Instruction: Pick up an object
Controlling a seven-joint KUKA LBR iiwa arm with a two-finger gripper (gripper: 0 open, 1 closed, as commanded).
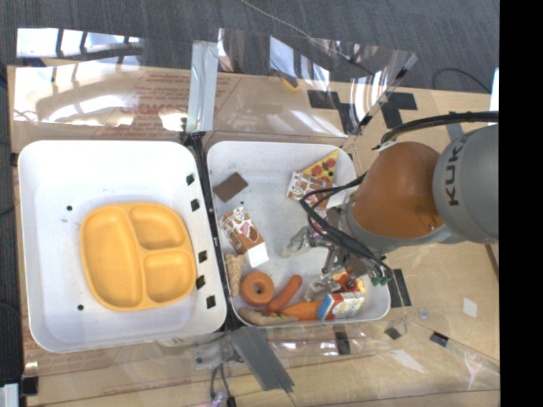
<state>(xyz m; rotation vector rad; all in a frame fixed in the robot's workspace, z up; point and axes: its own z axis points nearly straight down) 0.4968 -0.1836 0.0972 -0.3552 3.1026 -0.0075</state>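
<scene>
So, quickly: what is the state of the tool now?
Tool: cannot be told if open or closed; it is low in the right bin.

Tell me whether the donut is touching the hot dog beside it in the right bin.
Touching. The camera view shows the donut pressed against the hot dog's left side, with no white bin floor visible between them.

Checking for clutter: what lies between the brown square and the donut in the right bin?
In the camera view, a printed snack packet lies between the brown square and the donut.
</scene>
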